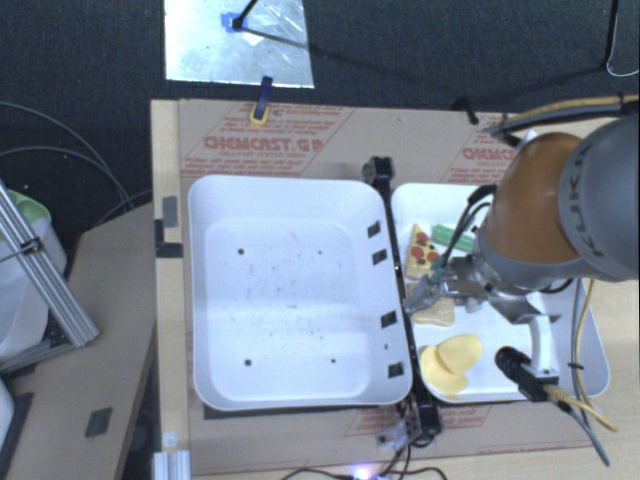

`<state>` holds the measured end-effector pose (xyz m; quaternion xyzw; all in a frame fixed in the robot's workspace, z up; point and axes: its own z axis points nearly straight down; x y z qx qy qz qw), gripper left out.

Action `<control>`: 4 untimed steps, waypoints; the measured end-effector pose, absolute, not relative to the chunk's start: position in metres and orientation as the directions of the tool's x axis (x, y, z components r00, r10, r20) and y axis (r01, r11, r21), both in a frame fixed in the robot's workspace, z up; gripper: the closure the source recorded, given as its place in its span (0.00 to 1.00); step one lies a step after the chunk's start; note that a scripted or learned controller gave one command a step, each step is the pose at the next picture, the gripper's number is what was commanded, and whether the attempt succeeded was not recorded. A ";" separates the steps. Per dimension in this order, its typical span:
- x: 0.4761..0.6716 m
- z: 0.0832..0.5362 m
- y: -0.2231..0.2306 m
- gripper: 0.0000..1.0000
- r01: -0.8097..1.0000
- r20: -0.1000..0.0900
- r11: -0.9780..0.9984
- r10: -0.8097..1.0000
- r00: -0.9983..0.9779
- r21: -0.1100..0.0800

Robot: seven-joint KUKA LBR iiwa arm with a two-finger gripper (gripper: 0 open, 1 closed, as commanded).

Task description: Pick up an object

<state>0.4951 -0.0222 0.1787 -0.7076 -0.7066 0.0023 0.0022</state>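
- arm (pixel 540 208) comes in from the right, wrist low over the right bin (pixel 598 373), close to its left wall
- jaws sit between the pizza slice (pixel 422 248) and the tan piece (pixel 437 315), aimed toward the wall shared with the left bin (pixel 290 183)
- can't tell if the jaws are spread or clenched, since the wrist body hides the gap
- nothing visible between them, so I wouldn't call it a grasp
- tan piece lies flat just below the jaws, touching or nearly; my guess is that's the target
- pizza slice lies flat near the left wall, just above the jaws; tight spot, little room on the wall side
- two yellow pieces (pixel 450 360) overlap near the front-left corner, apart from the jaws
- all the pieces lie in the right bin, so that's where the arm works
- they're bunched at the left wall; likely risk is a jaw hitting the wall or shoving a piece instead of closing on it
- counter (pixel 300 140) under both bins is covered in cardboard
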 end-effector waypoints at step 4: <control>0.578 0.191 0.074 0.00 1.000 -0.001 -0.003 1.000 0.003 0.018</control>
